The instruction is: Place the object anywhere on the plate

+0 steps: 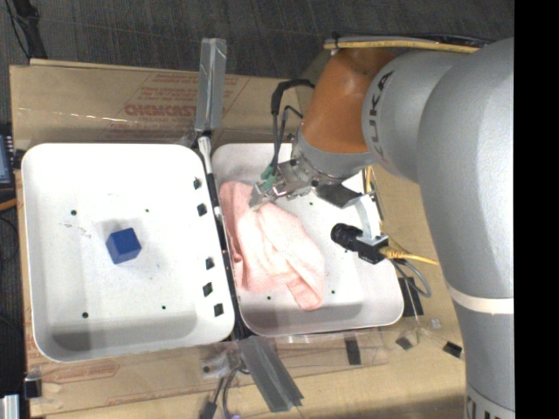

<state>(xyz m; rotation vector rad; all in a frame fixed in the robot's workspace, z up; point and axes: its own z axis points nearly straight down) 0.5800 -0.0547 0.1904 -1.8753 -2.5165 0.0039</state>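
A small blue cube sits on the floor of the left white bin, left of its middle. A crumpled pink cloth lies in the right bin, running from its upper left toward its lower middle. My gripper hangs low over the upper end of the cloth, just inside the right bin's back left corner. The arm's wrist and orange band hide much of that bin's back part. The cube lies far to the left of the gripper, across the divider.
Both bins stand on a cardboard sheet. A grey clamp bar rises at the back between the bins, and black clips line the divider. A black fitting with a yellow cable sticks out on the arm's right side.
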